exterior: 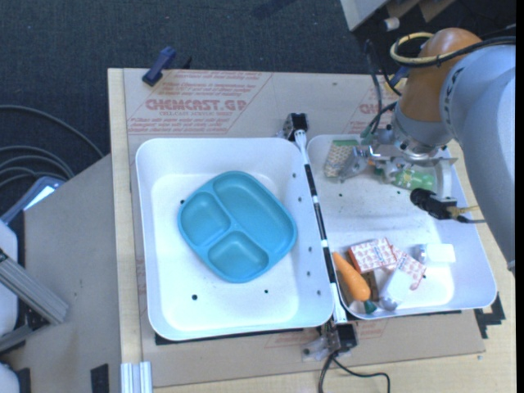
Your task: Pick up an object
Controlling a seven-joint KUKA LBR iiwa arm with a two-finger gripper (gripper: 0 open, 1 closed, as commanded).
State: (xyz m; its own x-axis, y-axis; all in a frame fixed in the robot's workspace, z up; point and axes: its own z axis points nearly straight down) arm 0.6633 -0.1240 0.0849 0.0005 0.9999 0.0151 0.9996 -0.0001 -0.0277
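My gripper is low over the far end of the right bin, under the grey wrist and its orange band. It sits between a small greenish packet on its left and a green flat item on its right. At the near end of the same bin lie an orange carrot, a red-and-white box, a white block and some crumpled wrappers. Nothing can be seen held in the gripper.
A blue divided plate lies in the middle of the left bin. A black clamped divider joins the two bins. A blue clip rests at the bench's far left corner. Cables hang to the left of the bench.
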